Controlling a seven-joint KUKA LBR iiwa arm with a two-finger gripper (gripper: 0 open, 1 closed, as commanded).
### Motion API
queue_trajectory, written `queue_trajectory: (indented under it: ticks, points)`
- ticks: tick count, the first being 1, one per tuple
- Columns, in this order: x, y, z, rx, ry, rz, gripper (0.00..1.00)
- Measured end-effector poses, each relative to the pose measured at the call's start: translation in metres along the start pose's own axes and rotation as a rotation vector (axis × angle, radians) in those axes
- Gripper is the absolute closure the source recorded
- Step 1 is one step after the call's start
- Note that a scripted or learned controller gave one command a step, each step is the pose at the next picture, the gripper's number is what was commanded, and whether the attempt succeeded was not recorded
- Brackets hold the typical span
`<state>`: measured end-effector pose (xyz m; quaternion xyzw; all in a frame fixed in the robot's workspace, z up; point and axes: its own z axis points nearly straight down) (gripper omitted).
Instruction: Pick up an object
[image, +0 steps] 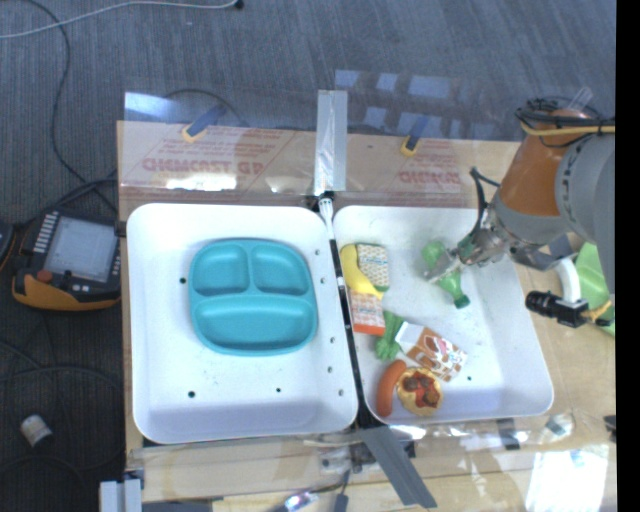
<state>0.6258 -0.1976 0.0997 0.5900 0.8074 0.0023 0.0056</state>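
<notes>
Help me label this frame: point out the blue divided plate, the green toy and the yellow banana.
Blue divided plastic plate (252, 297): camera view, centre divider.
Green toy (446, 272): camera view, its middle.
Yellow banana (352, 270): camera view, upper curve.

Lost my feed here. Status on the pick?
Claw low in the right bin, at the green toy. Grasp not confirmed. Remaining toy food piled by the divider, left of the claw. Blue tray in left bin.

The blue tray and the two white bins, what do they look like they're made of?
The blue tray looks like moulded plastic with a smooth matte finish: one even turquoise colour, rounded corners and soft-edged compartments. The left bin and right bin also look like plastic, though thin sheet can't be ruled out: plain white, slightly glossy, with rounded raised rims and a few small dark holes in the floor.
</notes>
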Motion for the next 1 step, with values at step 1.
queue_trajectory:
  ticks: [1]
  points:
    - [0.072,0.0605,-0.108,0.012,0.005,0.034,1.0]
